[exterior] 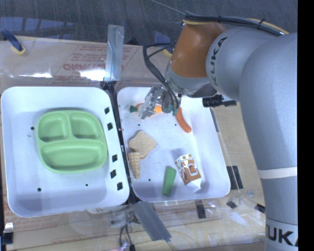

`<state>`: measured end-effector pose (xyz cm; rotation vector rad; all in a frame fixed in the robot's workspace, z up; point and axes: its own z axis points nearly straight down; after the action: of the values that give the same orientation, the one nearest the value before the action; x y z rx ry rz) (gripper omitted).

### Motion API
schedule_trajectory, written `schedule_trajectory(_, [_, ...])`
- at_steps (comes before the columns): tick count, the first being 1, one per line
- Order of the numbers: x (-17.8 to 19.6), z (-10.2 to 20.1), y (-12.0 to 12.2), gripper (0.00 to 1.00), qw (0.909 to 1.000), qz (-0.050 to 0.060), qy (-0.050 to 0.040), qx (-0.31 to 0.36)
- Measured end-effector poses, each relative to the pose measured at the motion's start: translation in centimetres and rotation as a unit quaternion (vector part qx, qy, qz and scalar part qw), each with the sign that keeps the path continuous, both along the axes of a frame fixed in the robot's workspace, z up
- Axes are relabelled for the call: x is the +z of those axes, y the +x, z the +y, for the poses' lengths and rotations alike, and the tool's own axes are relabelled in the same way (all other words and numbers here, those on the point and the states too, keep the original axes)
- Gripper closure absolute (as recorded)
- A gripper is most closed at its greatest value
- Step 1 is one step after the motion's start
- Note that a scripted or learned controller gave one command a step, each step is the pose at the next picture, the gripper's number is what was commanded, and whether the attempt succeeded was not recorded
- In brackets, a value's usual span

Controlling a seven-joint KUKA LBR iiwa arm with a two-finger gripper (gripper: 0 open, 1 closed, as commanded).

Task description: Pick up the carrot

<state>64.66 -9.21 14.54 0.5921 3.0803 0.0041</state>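
My gripper (pixel 153 104) hangs low over the far end of the right bin (pixel 215 156), right on top of the carrot (pixel 148 109). Only scraps of that carrot show: a bit of orange on either side of my fingers and a small green tuft (pixel 133 109) toward the left bin (pixel 10 140). My own metal covers its middle, so I cannot tell whether my jaws are spread around it, pinching it, or pressed together beside it. My wrist and the orange band (pixel 191 48) hide the bin's far rim behind me.

Just beside me on the right lies a sausage (pixel 183 121), partly shadowed. Nearer the camera are a bread slice (pixel 142 143), an ice cream cone (pixel 134 163), a green pickle-like piece (pixel 169 181) and a small printed carton (pixel 189 171). A green divided plate (pixel 71 140) sits in the left bin.
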Motion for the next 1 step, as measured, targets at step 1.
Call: schedule_trajectory(1, [11.42,5.44,-0.06,1.00,0.9990,-0.004,-0.0013,0.046])
